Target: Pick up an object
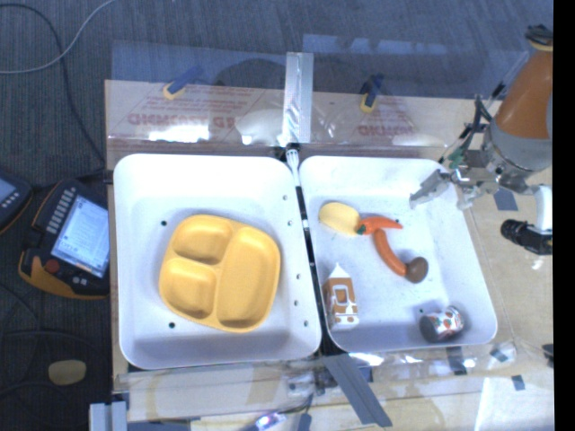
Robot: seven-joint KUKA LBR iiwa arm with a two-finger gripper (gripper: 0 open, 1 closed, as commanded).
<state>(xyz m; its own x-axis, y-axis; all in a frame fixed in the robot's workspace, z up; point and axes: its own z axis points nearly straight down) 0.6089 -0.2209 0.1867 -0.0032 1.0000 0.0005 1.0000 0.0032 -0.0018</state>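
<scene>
The right bin [467,241] holds a yellow lemon-shaped toy [338,216], an orange carrot [388,249] with a brown end [416,268], a small orange-and-white carton [340,299] and a shiny silver object [441,323]. My gripper [445,189] hangs over the bin's upper right corner, above and to the right of the carrot. It is open, with nothing between its fingers [424,193].
The left bin [144,196] holds a yellow divided plate [220,271]. A ridge [303,232] separates the two bins. A handheld pendant [67,237] lies on the floor to the left, and cables run across the carpet.
</scene>
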